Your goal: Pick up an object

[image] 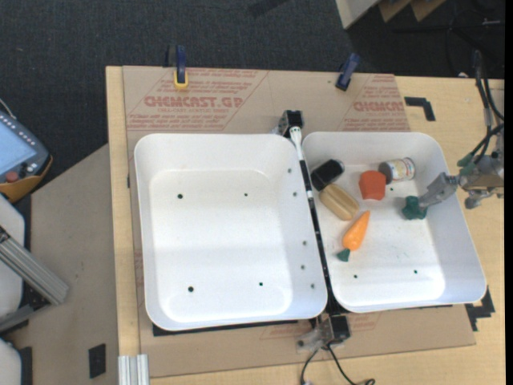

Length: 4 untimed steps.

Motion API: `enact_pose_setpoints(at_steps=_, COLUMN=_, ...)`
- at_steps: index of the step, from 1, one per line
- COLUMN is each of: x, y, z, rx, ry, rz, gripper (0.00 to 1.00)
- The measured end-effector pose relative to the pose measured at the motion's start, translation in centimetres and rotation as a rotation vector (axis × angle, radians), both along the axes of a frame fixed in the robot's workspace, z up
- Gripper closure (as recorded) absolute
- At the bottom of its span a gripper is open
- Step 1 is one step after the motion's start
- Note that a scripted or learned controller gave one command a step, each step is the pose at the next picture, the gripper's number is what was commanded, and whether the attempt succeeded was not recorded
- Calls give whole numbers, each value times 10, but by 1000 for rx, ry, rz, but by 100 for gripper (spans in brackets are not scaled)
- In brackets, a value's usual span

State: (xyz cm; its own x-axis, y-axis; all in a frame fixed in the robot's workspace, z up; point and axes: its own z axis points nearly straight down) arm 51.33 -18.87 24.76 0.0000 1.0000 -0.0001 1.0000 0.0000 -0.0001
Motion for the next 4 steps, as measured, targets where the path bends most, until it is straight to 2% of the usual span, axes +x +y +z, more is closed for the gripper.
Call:
enact_pose_setpoints(at_steps=1, x=23, y=-35, z=155, rx=-11, ry=-21, rz=0, gripper=0)
enact_pose_setpoints(at_steps=2, x=46, y=42, z=85, rx=4, ry=5, rz=8, gripper=0)
enact_pose_setpoints(at_steps=3, x=60, y=103, z=20, rx=4, ry=7, rz=7, gripper=0)
enact_pose_setpoints(at_steps=4, x=49, y=186, z=-68, rx=4, ry=10, rz=8, gripper=0)
